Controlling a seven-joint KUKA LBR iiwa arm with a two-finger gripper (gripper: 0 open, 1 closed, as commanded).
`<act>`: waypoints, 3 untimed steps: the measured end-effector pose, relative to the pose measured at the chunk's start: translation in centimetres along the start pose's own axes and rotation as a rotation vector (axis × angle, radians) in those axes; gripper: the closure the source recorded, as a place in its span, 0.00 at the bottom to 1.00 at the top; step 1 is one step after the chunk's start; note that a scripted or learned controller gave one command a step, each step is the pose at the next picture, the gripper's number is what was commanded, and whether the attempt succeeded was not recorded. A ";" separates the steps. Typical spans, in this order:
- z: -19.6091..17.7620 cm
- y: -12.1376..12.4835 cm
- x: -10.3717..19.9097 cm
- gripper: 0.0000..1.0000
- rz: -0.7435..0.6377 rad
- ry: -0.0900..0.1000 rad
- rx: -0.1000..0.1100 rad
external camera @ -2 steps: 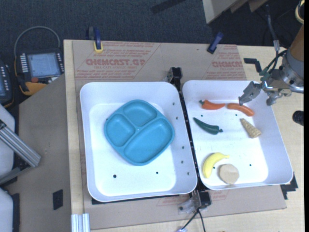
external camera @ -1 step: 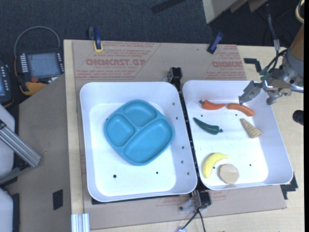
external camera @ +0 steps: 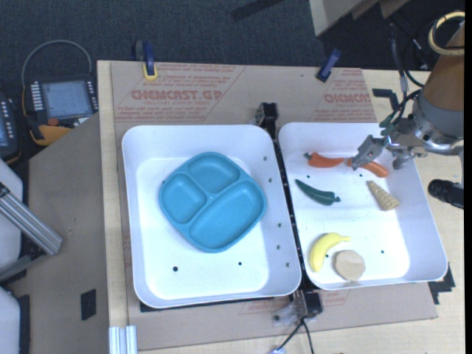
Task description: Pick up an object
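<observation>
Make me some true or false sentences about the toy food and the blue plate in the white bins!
1. The blue plate has three compartments. True.
2. The banana lies on the blue plate. False: it lies in the right bin, beside the round tan piece.
3. The green pepper lies in the right bin. True.
4. The gripper is above the left bin. False: it is over the right bin, near the orange carrot.
5. The blue plate has food on it. False: all the food lies in the right bin.
6. The cone-shaped piece is in the same bin as the banana. True.
</observation>
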State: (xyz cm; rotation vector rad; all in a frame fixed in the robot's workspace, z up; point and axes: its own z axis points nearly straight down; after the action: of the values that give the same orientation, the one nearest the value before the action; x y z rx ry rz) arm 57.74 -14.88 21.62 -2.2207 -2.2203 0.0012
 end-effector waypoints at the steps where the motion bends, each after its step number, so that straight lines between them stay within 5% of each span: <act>1: 6.4 0.0 -0.2 0.00 0.001 0.001 0.005; 2: 11.7 0.0 -1.2 0.00 0.001 0.001 0.005; 3: 10.3 0.2 -1.1 1.00 0.001 -0.001 -0.003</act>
State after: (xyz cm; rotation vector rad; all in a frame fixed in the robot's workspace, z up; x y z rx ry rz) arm 57.91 -16.02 11.35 -2.2236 -2.2218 -0.0007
